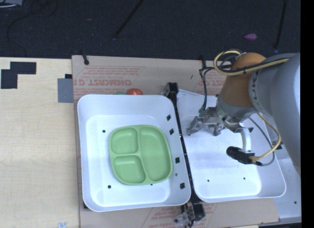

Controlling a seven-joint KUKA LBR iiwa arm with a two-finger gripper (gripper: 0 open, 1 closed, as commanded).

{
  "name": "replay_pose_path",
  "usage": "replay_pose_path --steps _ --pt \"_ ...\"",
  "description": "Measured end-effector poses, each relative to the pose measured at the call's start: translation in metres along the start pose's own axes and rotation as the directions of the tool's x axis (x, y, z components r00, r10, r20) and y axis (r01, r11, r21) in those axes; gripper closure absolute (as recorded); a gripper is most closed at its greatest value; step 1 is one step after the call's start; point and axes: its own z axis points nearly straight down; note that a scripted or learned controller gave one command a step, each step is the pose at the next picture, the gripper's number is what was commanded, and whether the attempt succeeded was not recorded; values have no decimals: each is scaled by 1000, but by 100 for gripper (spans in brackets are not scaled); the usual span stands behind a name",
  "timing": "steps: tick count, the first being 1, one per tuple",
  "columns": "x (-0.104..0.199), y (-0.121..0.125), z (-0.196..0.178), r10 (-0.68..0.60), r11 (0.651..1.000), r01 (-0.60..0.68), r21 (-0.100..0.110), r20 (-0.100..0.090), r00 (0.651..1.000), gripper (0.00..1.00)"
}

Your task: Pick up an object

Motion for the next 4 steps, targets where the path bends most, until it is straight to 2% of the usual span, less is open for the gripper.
replay_pose_path --steps 1,2,4 --pt "-1 0 -10 4 1000 -4 1 0 1000 100" --pt "-4 -2 -73 5 1000 -5 -7 1 1000 100" --pt "-6 -10 -165 -4 1000 4 -7 2 1000 100"
